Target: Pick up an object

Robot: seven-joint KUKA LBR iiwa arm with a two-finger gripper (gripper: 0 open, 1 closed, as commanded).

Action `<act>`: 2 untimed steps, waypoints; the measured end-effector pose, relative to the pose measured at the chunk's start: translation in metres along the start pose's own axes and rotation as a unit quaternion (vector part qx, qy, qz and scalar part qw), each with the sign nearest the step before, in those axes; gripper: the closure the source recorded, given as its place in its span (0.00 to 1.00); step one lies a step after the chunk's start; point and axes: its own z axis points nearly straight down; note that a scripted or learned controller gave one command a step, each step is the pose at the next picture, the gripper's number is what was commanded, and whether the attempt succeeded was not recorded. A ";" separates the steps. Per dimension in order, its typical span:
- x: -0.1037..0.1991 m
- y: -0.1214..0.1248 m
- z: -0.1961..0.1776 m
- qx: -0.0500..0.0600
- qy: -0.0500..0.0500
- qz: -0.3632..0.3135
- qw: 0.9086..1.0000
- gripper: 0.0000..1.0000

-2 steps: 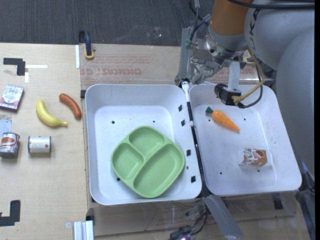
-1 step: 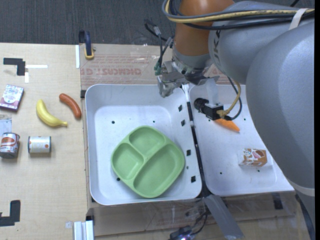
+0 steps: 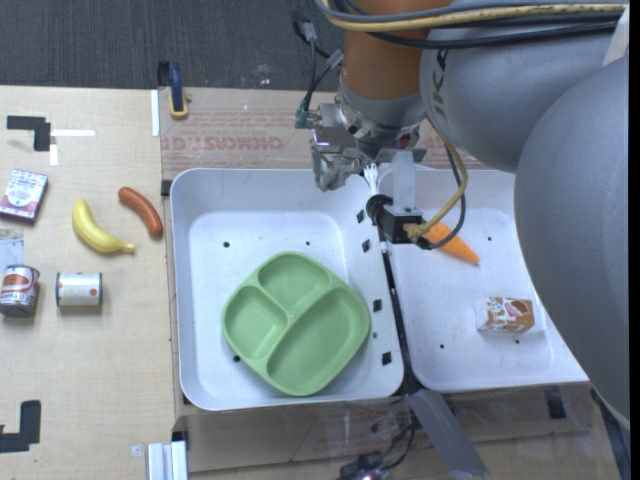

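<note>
The gripper (image 3: pixel 336 171) hangs over the far edge of the left bin (image 3: pixel 200 268), close to its far right corner and the wall shared with the right bin (image 3: pixel 530 253); I cannot tell whether it is open or closed, and nothing shows in its grasp. An orange carrot (image 3: pixel 458 248) lies in the right bin near its left wall, and a small carton (image 3: pixel 508 315) sits toward that bin's near edge. A green divided plate (image 3: pixel 295 323) lies by the left bin's near edge.
</note>
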 end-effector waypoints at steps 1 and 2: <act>-0.005 -0.004 0.005 0.001 0.000 -0.039 0.999 1.00; -0.028 0.030 0.090 0.000 0.000 -0.056 0.998 1.00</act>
